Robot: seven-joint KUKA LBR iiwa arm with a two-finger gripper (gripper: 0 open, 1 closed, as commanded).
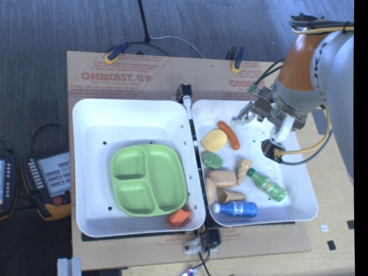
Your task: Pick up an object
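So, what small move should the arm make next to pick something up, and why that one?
Probably a short move down and toward the view's left, to bring the gripper over the sausage. The gripper is above the upper part of the right bin, and the sausage is the nearest thing to it. The other things lie crowded together further down the bin.

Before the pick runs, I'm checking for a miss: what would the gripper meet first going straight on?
The gripper points down-left into the right bin; it would likely meet the red sausage first, or bare floor beside it. Depth is unclear.
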